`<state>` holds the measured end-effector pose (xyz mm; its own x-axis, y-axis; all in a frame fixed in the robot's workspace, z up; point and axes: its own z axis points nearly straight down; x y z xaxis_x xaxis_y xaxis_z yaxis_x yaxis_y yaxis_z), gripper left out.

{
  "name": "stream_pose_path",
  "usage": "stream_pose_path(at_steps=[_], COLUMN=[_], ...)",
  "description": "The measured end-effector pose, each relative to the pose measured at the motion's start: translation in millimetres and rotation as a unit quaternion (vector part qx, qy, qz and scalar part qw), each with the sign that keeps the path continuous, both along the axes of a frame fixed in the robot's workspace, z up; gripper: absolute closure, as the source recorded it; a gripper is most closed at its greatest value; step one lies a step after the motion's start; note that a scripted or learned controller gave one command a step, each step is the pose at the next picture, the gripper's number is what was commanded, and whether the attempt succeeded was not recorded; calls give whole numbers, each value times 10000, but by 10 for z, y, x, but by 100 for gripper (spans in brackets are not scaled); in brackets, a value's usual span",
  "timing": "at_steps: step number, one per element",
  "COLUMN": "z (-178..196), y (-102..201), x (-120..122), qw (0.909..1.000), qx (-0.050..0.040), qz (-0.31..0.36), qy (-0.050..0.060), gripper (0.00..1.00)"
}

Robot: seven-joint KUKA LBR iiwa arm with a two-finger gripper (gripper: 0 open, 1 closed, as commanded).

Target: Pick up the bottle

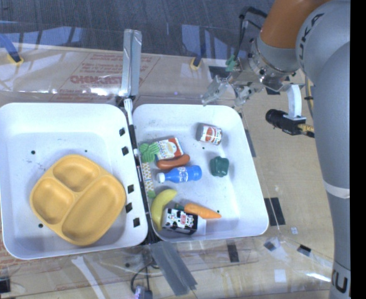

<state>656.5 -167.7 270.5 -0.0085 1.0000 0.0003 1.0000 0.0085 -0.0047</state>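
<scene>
The bottle (pixel 180 174) lies on its side near the middle of the right bin (pixel 250 185), white cap pointing to 9 o'clock and blue body to 3 o'clock. Lying flat like this, it offers its long rounded sides to a grip from above, so closing across the narrow width looks the sensible way in.

It is crowded. A sausage (pixel 172 161) sits just beside it at 12 o'clock, with a snack packet (pixel 166 147) beyond that. At 3 o'clock, a little apart, is a green pepper (pixel 219 166). At 7 o'clock a banana (pixel 160 205) curves near the cap end, and at 5 o'clock a carrot (pixel 202 212) rests against a black-and-white carton (pixel 183 221). A small can (pixel 210 134) lies well apart at 1 o'clock. The sausage is the likeliest thing to be nudged or caught along with the bottle.

The left bin (pixel 14 185) holds a yellow divided plate (pixel 77 198), which plays no part here.

The hand (pixel 226 92) hangs above the far rim of the right bin, at 1 o'clock from the bottle and well apart from it. Its fingers look spread and nothing is between them. By my judgement the pick has not begun: the arm must travel toward 7 o'clock and descend.
</scene>
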Motion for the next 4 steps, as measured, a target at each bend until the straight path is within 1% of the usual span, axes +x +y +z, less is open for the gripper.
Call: stream_pose_path(at_steps=[1, 2, 3, 4], z=[-1492, -1019, -1804, -1715], y=[-118, -203, 519, 509], x=[-545, -1031, -1237, -1239], qw=[9966, 9939, 9906, 9903], qx=[6, 8, 7, 6], qz=[829, 1102, 1370, 1387], qy=[0, -9, -3, 7], gripper=[0, 0, 0, 100])
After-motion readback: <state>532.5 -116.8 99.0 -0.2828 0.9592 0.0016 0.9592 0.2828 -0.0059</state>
